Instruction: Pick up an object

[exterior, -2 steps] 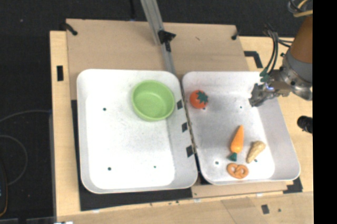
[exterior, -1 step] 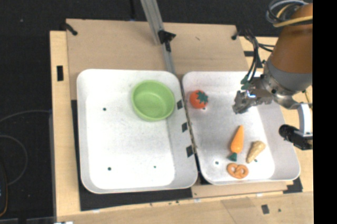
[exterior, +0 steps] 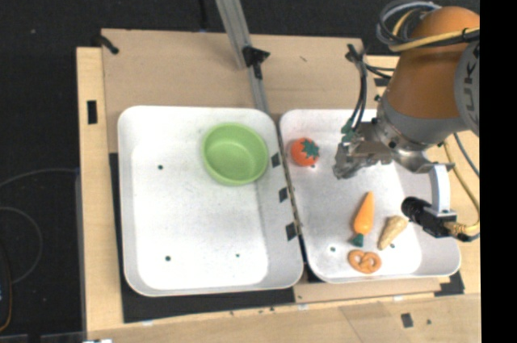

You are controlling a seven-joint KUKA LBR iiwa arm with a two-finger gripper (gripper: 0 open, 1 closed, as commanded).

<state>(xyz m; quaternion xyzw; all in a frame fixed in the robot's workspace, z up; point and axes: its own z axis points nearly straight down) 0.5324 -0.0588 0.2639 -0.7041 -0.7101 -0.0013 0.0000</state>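
The right bin (exterior: 323,127) holds a red tomato toy (exterior: 304,152) near its far left corner. An orange carrot toy (exterior: 364,213) lies toward the front, with a beige cone-shaped toy (exterior: 392,231) to its right and a small brown pretzel toy (exterior: 364,261) at the front edge. My gripper (exterior: 347,162) hangs over the middle of the right bin, just right of the tomato and above the carrot. Nothing shows between its fingers.
A green bowl (exterior: 235,154) sits in the far right part of the left bin (exterior: 161,253). A slanted metal pole (exterior: 230,10) crosses the bench behind the bins. A black connector with cable (exterior: 424,216) hangs off the arm over the right bin's right side.
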